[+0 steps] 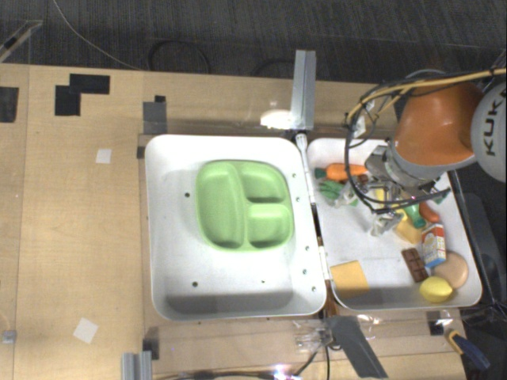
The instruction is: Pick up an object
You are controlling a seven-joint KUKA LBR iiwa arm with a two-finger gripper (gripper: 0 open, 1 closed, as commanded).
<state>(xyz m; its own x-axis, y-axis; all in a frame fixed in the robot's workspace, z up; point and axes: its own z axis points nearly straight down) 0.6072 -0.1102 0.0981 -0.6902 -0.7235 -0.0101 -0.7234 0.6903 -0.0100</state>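
Left white bin as landmark. Green divided tray lies inside it, roughly centred, tilted a little, three compartments. Grey metal post stands just beyond its far right corner. Wooden bench top spreads left of the bin, with black squares well off toward the far left and small pale tape patches nearer the front left. Dark carpet floor lies beyond the bench, behind the bin, with a thin cable trailing across it.
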